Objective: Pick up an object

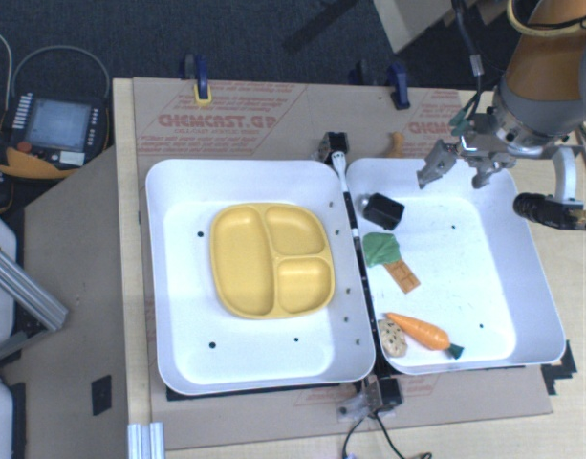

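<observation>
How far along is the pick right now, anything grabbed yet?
Nothing looks picked yet. The gripper hangs open with nothing between its fingers, over the far end of the right bin. The black block, green piece, carrot and cookie all lie in that bin. Descent, grasp and lift remain.

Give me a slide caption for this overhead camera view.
Open gripper above right bin holding carrot and black block; yellow tray in left bin.
</observation>
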`<state>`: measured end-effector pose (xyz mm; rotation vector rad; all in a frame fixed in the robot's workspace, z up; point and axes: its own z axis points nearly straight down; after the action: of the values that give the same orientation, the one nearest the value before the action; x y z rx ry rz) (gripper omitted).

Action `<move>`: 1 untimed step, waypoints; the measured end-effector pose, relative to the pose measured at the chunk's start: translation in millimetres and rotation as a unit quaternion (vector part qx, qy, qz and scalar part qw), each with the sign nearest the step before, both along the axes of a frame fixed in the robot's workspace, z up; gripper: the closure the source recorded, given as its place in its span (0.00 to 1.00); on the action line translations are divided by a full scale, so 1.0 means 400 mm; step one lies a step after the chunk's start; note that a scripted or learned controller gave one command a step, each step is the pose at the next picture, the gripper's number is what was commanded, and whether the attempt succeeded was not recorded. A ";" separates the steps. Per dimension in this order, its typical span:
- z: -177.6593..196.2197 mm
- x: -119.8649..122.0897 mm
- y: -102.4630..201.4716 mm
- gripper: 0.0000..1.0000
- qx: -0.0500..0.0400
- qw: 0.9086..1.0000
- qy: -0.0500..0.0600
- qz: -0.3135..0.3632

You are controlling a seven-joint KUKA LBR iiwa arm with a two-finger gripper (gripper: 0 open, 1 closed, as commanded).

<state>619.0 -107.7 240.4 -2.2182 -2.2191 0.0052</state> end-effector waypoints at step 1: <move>-0.159 0.006 0.005 0.00 0.000 1.000 0.002 0.000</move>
<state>621.6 -105.8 176.7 -2.2166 -2.2163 0.0078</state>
